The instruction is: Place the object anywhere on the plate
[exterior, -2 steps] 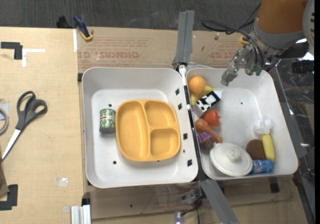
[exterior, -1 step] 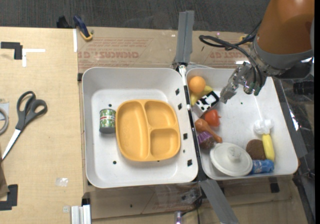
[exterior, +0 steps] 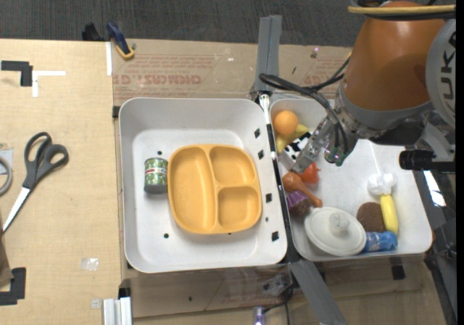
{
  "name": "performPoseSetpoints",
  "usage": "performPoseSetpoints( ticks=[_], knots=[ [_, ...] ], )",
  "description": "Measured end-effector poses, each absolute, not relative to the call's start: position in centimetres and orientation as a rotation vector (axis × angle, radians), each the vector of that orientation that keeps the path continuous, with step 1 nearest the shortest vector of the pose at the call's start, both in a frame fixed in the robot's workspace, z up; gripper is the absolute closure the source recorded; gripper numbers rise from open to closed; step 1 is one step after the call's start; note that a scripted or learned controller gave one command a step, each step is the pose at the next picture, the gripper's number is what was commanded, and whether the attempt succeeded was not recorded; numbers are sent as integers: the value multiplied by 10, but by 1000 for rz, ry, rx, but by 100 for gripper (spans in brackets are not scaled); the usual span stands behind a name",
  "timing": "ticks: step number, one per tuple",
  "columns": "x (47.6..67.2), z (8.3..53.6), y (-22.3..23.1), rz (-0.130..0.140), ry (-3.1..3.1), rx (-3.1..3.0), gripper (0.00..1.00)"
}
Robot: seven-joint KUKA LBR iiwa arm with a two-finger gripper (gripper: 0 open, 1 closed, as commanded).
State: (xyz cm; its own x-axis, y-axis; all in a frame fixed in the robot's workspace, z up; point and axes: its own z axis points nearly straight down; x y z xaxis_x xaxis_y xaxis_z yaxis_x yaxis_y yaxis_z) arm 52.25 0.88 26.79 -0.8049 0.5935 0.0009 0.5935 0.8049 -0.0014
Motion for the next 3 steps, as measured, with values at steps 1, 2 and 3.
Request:
performPoseSetpoints(
  ticks=[1,2,3],
  knots=[
    [537,190,97,3,-3031,-816,100],
    [510,300,147,3,-2950,-1081,100],
    [510,300,147,4,-2950,-1081,0]
  ],
)
